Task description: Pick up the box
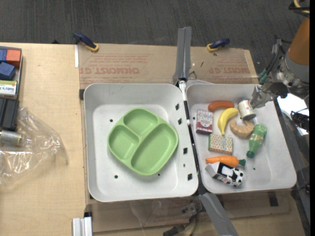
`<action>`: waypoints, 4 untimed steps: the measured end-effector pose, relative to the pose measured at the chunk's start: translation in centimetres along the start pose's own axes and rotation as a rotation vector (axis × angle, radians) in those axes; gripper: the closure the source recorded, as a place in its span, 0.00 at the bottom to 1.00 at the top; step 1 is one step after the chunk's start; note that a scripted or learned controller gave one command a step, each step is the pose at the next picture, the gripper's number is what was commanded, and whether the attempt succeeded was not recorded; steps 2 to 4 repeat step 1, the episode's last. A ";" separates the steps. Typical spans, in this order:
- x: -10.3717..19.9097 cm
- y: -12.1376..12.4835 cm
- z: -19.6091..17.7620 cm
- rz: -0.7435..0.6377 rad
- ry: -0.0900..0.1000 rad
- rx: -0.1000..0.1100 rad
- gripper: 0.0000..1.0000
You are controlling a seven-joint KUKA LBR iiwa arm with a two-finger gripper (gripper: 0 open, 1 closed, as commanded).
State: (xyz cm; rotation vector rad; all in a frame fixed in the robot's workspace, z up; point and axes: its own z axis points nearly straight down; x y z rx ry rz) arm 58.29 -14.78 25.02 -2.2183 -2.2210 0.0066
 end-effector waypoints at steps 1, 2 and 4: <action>4.0 0.0 -1.6 -0.294 0.000 -0.004 1.00; 4.0 0.0 -1.6 -0.294 0.000 -0.004 1.00; 4.0 0.0 -1.6 -0.294 0.000 -0.004 1.00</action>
